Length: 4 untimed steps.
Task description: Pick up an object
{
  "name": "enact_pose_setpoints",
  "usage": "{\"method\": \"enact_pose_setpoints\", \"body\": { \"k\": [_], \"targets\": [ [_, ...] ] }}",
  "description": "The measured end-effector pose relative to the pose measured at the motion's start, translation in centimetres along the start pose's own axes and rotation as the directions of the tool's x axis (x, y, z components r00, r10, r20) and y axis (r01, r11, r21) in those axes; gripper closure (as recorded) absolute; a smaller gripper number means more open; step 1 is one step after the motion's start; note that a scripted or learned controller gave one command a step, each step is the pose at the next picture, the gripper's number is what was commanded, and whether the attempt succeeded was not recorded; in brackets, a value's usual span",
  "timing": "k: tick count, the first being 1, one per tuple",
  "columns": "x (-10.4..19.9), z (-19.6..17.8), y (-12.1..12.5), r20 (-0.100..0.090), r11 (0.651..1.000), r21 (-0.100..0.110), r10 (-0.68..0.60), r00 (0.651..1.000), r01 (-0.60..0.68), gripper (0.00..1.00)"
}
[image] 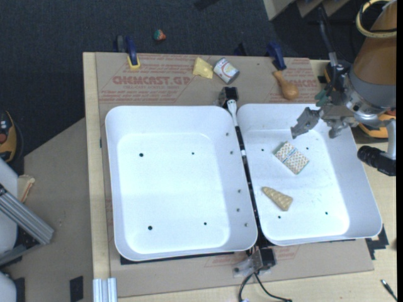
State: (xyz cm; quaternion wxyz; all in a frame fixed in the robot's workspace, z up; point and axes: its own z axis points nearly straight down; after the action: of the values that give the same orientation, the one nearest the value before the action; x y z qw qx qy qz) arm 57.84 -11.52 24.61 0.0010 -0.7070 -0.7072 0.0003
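A tan wedge (278, 198), crumbly-looking, lies nearest the camera in the right bin (352, 222), with a patterned, speckled square packet (292, 157) just beyond it at about 1 o'clock. The gripper (320, 123) hovers over the bin's far edge at 2 o'clock from the packet, its two fingers spread and pinching nothing. The left bin (126, 231) is smooth white plastic. Both sit on a printed brown board (157, 79) (a yellow chunk (203, 68) rests there) above dark carpet (56, 17).
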Motion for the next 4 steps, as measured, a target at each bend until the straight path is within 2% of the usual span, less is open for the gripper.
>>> {"method": "enact_pose_setpoints", "body": {
  "k": [1,2,3,4],
  "targets": [
    [-3.9,16.9,-2.6,-0.001,1.000,0.007,0.006,1.000,-0.006,0.00],
    [-3.6,16.0,5.0,0.003,1.000,-0.009,-0.003,1.000,0.003,0.00],
    [-2.5,14.7,2.5,0.000,1.000,0.001,0.001,1.000,-0.001,0.00],
    [-2.1,16.2,0.9,-0.001,1.000,0.003,0.001,1.000,-0.001,0.00]
  ]
}}
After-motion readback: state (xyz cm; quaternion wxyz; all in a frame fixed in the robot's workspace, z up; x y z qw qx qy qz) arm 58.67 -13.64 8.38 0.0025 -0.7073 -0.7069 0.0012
